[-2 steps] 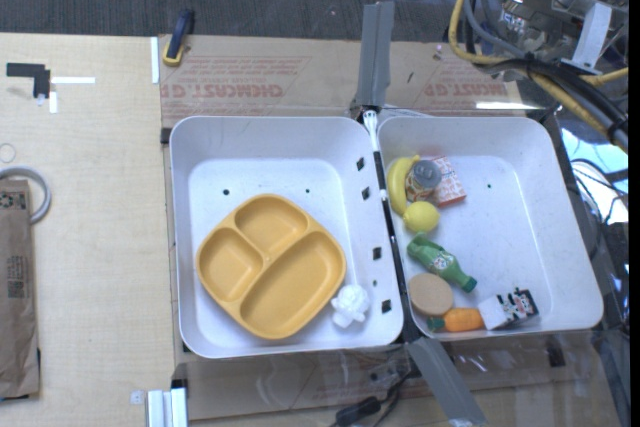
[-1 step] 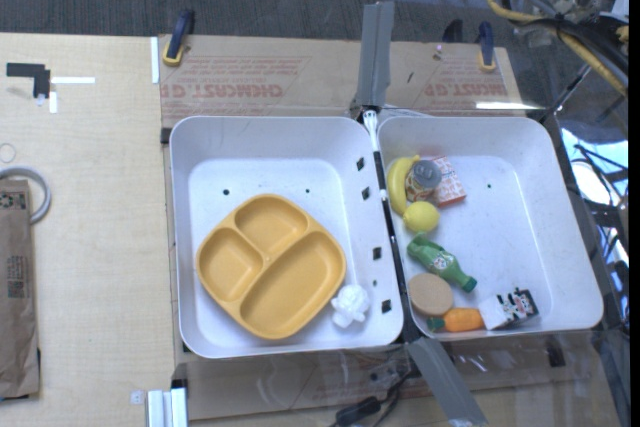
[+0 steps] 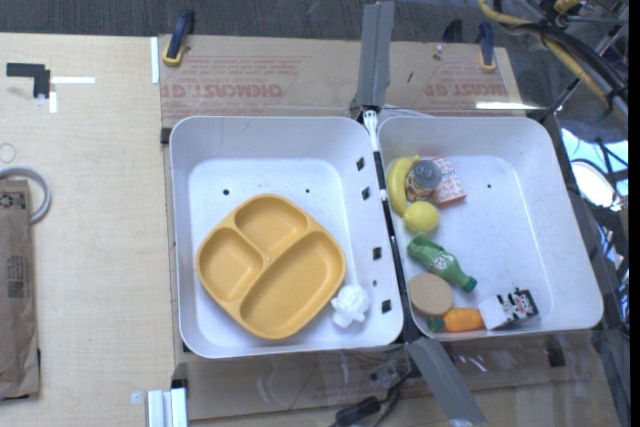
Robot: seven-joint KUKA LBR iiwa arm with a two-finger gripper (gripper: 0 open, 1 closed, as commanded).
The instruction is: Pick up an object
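The right bin (image 3: 545,215) holds a cluster along its left side. There a banana (image 3: 399,183) curves around a grey-topped can (image 3: 427,174), which lies on a red and white packet (image 3: 452,188). Below them are a yellow lemon (image 3: 421,217), a green bottle (image 3: 440,261) lying on its side, a tan round disc (image 3: 431,295) and an orange carrot-like piece (image 3: 463,320). A small black and white box (image 3: 516,306) sits near the front right corner. In the left bin (image 3: 190,185) lie a yellow divided plate (image 3: 270,265) and a white crumpled object (image 3: 350,305) by its right edge.
Cardboard (image 3: 290,75) lies behind the bins, held by blue clamps (image 3: 180,35). A brown paper bag (image 3: 15,295) lies on the wooden bench at the far left. Yellow and black cables (image 3: 545,0) hang at the upper right. A grey divider post (image 3: 376,55) stands between the bins.
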